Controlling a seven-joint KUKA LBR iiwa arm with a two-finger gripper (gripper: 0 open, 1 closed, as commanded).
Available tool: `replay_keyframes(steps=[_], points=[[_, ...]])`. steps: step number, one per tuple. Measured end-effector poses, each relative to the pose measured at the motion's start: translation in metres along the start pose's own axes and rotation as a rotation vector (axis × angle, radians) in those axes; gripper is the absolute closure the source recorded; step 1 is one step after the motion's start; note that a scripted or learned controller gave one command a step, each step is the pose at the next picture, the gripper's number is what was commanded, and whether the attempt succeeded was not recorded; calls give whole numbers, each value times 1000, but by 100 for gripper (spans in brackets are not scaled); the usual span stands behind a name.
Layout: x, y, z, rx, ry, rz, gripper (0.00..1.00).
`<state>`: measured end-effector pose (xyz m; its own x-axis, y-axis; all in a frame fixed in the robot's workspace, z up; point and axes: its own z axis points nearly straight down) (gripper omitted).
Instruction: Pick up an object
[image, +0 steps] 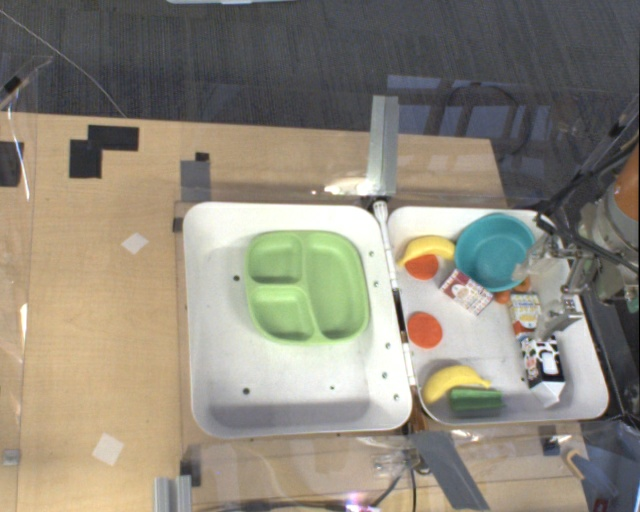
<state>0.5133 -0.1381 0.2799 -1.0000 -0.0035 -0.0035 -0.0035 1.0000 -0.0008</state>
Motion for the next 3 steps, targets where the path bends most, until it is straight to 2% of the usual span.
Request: replay_keyframes(steps=[1, 2, 3], points=[[-21, -1, 151, -3, 11, 100, 0], [-116, -3, 182, -2, -13, 303, 0], [-112, -9, 183, -6, -29, 418, 0]])
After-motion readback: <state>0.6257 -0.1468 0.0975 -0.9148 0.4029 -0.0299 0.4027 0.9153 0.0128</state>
